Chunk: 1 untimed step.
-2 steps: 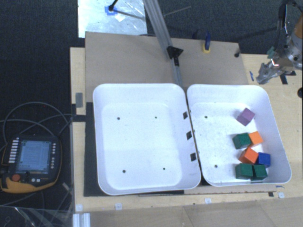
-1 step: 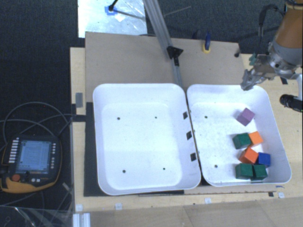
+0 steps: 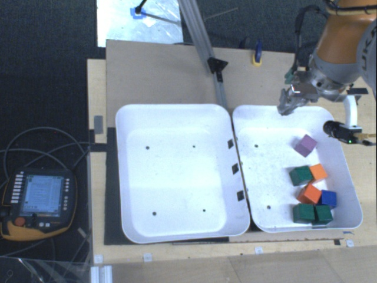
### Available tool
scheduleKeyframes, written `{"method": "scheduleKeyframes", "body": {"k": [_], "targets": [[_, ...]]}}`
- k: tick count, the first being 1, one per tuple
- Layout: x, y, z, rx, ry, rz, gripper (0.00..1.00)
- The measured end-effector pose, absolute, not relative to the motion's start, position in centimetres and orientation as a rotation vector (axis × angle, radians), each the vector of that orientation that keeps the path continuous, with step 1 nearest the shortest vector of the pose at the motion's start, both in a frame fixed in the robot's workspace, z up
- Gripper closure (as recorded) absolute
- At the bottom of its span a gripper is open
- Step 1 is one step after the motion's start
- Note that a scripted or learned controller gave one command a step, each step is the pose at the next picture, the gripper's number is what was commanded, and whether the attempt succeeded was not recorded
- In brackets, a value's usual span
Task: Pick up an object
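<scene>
- No pick is judged to have been made: the hand is seen over the far rim of the right bin, and no object is seen held in it.
- Whether the hand is released or clenched cannot be told from this view.
- All of the task is therefore taken as left to do: a descent onto an object, a closing, a lift.
- The purple block is found nearest the hand, a little way into the bin from it, standing alone with bare floor on every side; it is judged the easiest candidate.
- Farther from the hand, a cluster is packed into the bin's opposite corner: a green block touching a small orange block, then a larger orange block, a blue block, and two dark green blocks against the wall farthest from the hand.
- These are set so closely that a grasp on any one is judged likely to be crowded by its neighbours and by the bin wall.
- Nothing is seen standing between the hand and the purple block.
- The left bin lies well off to the side of the hand, on the same surface.
- A slanted metal strut and a teach pendant lie well clear of the hand.
</scene>
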State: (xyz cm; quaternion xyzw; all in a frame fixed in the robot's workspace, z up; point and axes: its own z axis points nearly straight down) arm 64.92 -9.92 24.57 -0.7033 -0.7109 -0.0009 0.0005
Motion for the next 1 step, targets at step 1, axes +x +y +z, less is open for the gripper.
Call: {"method": "scheduleKeyframes", "body": {"k": [1], "targets": [[63.17, -3.73, 24.35, -2.208, -2.232, -0.002, 1.00]]}}
